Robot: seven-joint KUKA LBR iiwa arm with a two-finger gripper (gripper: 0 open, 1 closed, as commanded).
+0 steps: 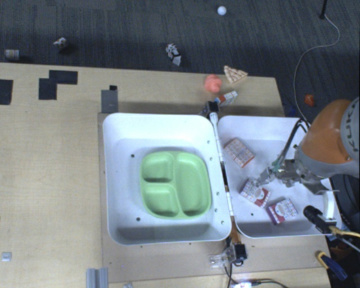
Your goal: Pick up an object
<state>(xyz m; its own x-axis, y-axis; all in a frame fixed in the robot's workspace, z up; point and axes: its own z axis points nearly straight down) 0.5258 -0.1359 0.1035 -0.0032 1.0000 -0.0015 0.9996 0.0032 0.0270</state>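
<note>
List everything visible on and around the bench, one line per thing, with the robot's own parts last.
white bins: 2, white, side by side on the bench
divided plate: 1, light green, in the left bin
small packets: 3, red and white, in the right bin
ball: 1, pink, on the bench behind the bins
wedge-shaped piece: 1, tan, beside the ball
small ball: 1, white, on the floor
arm: 1, grey with orange band, over the right bin
gripper: 1, dark, above the packets

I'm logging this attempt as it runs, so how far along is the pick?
Done: the arm has reached into the right bin, and the gripper sits right by the middle packet. In hand: nothing visibly lifted; all three packets lie on the bin floor. Left: grasping one and raising it. The green tray sits in the left bin.
</note>
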